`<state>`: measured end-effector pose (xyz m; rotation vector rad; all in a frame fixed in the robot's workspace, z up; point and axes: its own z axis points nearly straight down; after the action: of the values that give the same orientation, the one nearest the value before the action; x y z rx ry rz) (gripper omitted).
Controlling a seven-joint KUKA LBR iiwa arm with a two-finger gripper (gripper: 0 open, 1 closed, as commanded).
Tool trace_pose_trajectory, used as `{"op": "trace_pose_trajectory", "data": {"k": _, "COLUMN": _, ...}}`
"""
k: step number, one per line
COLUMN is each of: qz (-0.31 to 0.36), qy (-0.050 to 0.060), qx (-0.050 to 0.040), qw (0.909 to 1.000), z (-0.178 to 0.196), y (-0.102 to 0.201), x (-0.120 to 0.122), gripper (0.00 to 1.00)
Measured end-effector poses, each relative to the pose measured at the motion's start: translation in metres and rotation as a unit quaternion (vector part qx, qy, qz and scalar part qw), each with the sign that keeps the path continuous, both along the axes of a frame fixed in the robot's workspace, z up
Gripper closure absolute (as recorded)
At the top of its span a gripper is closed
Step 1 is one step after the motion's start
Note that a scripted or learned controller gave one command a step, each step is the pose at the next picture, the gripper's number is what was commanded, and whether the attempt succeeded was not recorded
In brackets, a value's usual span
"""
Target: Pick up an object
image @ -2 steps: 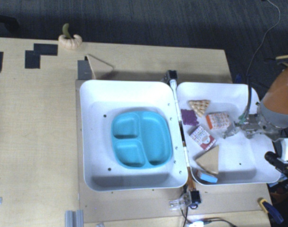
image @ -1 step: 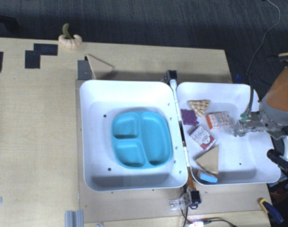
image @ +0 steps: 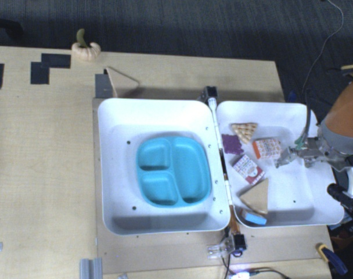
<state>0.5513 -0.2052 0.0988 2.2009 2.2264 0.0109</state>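
The arm enters from the right, and its gripper hangs over the right bin, just right of the small objects there. Whether it is spread or pressed together cannot be told. The candidates sit close together on the bin's left side: an orange-and-white packet, a purple wrapper, a red-patterned packet and a tan wedge (crowding that probably complicates a clean pick). The left bin holds a blue divided tray.
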Motion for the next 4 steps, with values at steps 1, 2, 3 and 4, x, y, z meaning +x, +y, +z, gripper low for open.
{"op": "trace_pose_trajectory", "data": {"k": 1, "qz": -0.004, "qy": 0.002, "qx": 0.0008, "qw": 1.0000, "z": -0.011, "y": 0.075, "x": -0.054, "gripper": 0.00}}
{"op": "trace_pose_trajectory", "data": {"k": 2, "qz": -0.003, "qy": -0.001, "qx": 0.0000, "qw": 1.0000, "z": 0.000, "y": 0.074, "x": -0.052, "gripper": 1.00}}
{"op": "trace_pose_trajectory", "data": {"k": 3, "qz": -0.003, "qy": 0.005, "qx": 0.0009, "qw": 1.0000, "z": -0.002, "y": 0.041, "x": -0.001, "gripper": 1.00}}
{"op": "trace_pose_trajectory", "data": {"k": 4, "qz": -0.002, "qy": 0.004, "qx": 0.0006, "qw": 1.0000, "z": 0.010, "y": -0.001, "x": 0.053, "gripper": 1.00}}
